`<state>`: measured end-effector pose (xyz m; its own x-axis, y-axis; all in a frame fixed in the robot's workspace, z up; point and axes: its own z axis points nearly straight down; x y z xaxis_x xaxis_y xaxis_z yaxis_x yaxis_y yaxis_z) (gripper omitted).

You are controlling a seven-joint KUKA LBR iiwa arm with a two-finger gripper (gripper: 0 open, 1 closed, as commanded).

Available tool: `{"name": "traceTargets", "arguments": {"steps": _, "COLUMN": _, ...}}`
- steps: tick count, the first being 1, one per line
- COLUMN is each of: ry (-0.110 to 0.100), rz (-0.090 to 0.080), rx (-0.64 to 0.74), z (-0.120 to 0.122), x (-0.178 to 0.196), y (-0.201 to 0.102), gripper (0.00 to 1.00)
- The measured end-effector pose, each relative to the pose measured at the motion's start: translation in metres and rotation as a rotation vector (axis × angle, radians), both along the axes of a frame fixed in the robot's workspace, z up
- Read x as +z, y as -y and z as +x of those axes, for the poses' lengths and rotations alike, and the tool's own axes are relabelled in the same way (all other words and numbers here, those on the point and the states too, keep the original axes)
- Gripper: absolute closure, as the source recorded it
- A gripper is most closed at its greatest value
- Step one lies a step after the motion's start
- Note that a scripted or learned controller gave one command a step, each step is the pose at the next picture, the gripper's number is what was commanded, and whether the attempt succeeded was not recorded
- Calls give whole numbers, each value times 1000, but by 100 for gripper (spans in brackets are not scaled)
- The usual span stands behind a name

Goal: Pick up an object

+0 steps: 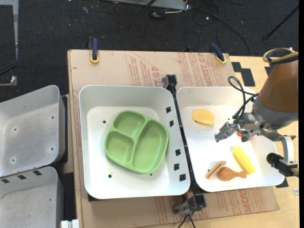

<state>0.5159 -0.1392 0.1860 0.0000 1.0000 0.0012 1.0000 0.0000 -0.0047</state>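
While the two-finger gripper (227,131), whose grasp state you cannot tell, hangs near the yellow plastic corn cob (243,159) at its 5 o'clock, expect a miss on the rounded cob.

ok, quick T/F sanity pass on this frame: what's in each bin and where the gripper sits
1. The green divided plate lies in the left bin. True.
2. The corn cob lies in the left bin. False: it is in the right bin, near its lower right part.
3. The gripper is above the right bin. True.
4. A corn cob is clamped between the gripper's fingers. False: nothing shows between them; the corn cob lies apart on the bin floor.
5. The drumstick lies beside a hot dog near the right bin's front edge. True.
6. The yellow slice sits on the green plate. False: it lies in the right bin's upper part.
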Motion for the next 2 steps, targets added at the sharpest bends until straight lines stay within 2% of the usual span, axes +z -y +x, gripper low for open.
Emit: {"name": "traceTargets", "arguments": {"steps": 2, "ry": 1, "rz": 0, "rx": -1, "z": -10, "x": -97, "y": 3, "gripper": 0}}
